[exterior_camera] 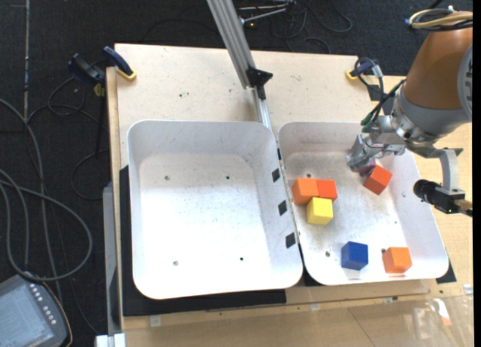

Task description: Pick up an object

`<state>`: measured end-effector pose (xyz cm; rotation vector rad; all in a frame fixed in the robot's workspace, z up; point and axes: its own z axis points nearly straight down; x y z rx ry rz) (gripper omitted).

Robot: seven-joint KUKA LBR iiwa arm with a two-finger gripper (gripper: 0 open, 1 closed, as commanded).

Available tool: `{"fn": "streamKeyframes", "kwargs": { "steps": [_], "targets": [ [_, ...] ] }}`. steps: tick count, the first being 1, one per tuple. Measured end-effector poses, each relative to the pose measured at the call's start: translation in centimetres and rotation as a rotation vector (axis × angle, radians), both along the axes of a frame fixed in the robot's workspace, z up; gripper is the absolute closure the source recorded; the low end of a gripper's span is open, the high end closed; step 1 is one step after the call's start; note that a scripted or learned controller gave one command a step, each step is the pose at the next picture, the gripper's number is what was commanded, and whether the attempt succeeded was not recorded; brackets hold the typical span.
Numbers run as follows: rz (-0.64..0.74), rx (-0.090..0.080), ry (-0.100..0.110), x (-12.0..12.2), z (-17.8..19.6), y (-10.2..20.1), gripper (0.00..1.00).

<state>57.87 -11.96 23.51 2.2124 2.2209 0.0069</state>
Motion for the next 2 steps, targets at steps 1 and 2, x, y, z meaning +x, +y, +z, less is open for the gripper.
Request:
{"fn": "streamKeyframes", "kwargs": {
  "steps": [1,2],
  "targets": [
    [0.0,-0.001,0.0,0.2,5.4,0.0,1.0],
    [0.003,0.002,0.008,-0.1,4.3,4.2,1.0]
  ]
}}
